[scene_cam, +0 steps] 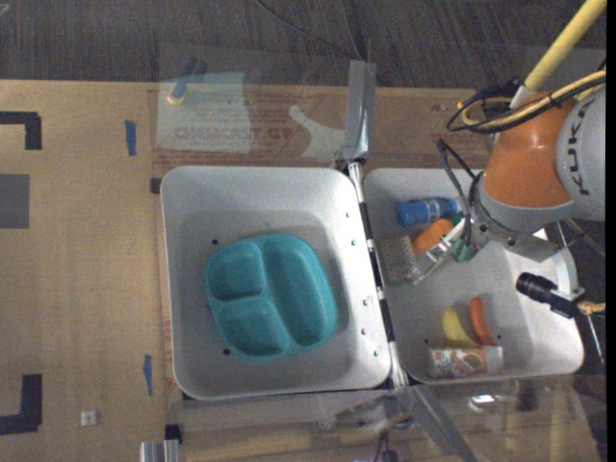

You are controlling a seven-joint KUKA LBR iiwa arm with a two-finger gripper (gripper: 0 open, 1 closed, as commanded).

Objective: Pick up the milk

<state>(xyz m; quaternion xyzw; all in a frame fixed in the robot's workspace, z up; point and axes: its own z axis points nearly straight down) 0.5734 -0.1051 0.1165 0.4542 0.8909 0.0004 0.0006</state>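
The milk point(466, 360) is a small white carton with a reddish label. It lies on its side against the front wall of the right bin point(539, 340). My gripper point(404, 260) hangs over the left part of that bin, close to the divider between the bins. It is well behind and to the left of the milk and does not touch it. An orange item point(432, 232) sits right beside the gripper body.
A blue bottle point(428, 209) lies at the back of the right bin. A yellow piece point(454, 326) and an orange piece point(479, 320) rest just behind the milk. The left bin point(192, 200) holds a teal divided plate point(271, 295). Cables trail behind the arm.
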